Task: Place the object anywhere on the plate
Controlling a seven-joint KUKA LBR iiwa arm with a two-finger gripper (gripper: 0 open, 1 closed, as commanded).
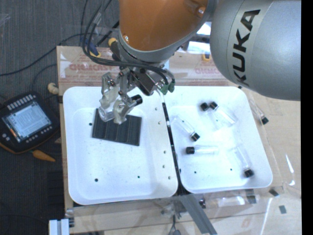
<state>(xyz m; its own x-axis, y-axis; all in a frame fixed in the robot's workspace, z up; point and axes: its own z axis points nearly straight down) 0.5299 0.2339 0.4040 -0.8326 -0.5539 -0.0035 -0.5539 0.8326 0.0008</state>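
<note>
"While you're standing closer, tell me: has it got hold of one?"

"It looks so. The gripper (116, 112) hangs low over the left bin (83, 180), and its pale fingers (108, 109) are closed on a clear vial (128, 105). The glass is hard to pick out against them, but the black cap (136, 100) sticks out on the side towards the right bin (220, 180), tilted upward."

"And the plate?"

"The dark ribbed plate (120, 130) lies flat on the left bin's floor, in its far half and a little askew. The gripper's tip is over the plate's far left corner. From where I stand, the capped end of the vial shows just past the plate's far edge. Whether the vial touches the plate, I can't tell."

"What about the other bin?"

"The other vials (188, 129) lie scattered there, clear tubes with black caps. Two caps are close together near the far side, one tube is near the divider, one lies across the middle, and one is towards the near right corner."

"The arm?"

"The arm (161, 13), with its orange band and grey casing, reaches in from the right and covers the bench's far edge."
</note>
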